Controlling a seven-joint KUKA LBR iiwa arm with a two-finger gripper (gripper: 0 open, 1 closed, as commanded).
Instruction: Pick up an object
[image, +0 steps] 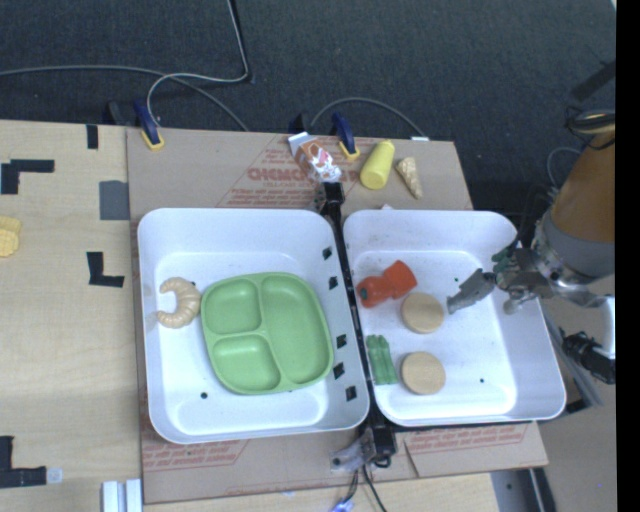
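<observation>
even overhead light, soft shadows, slightly blurry throughout.

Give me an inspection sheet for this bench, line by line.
Surface: cardboard under two white bins, left bin and right bin.
Job's things: right bin holds a red piece, two tan discs, a green piece.
Clutter: croissant and green tray in left bin; yellow bottle behind.
Gripper: gripper above right bin, beside upper disc.
Cables: cable behind bench.
Surroundings: dark floor.
</observation>
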